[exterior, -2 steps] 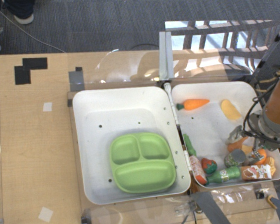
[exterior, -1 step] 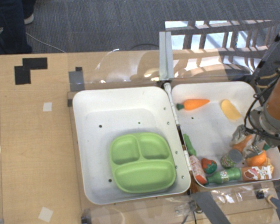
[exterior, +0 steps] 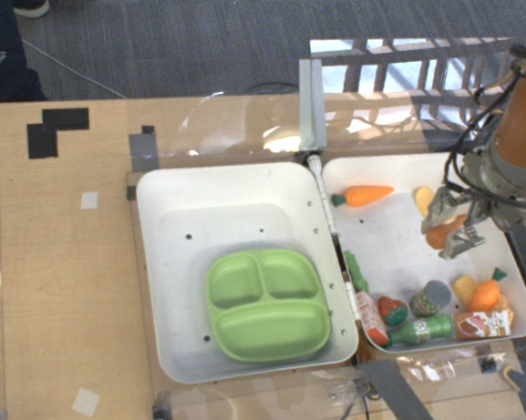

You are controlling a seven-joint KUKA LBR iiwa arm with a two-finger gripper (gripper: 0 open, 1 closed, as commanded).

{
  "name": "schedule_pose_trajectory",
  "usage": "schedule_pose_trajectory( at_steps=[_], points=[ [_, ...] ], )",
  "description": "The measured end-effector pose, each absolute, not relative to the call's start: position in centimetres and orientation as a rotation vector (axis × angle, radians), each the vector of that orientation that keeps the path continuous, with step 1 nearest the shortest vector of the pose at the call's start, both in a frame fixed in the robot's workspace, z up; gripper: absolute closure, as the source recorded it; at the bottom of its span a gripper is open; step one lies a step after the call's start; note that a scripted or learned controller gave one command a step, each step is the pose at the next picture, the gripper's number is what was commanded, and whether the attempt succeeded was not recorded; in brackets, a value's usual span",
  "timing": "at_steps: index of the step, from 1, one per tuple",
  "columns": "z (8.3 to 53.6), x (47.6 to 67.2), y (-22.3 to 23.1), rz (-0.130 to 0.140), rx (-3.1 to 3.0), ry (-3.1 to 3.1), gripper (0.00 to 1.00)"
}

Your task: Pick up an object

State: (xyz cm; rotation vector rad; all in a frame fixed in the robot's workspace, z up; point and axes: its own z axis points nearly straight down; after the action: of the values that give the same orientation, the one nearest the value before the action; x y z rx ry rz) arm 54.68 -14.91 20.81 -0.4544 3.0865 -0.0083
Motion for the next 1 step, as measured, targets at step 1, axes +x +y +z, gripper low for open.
schedule_pose_trajectory(
  at_steps=[1],
  points=[
    [26.57,59.09,-10.01,0.000,-0.164,3.124,1.00]
  ],
)
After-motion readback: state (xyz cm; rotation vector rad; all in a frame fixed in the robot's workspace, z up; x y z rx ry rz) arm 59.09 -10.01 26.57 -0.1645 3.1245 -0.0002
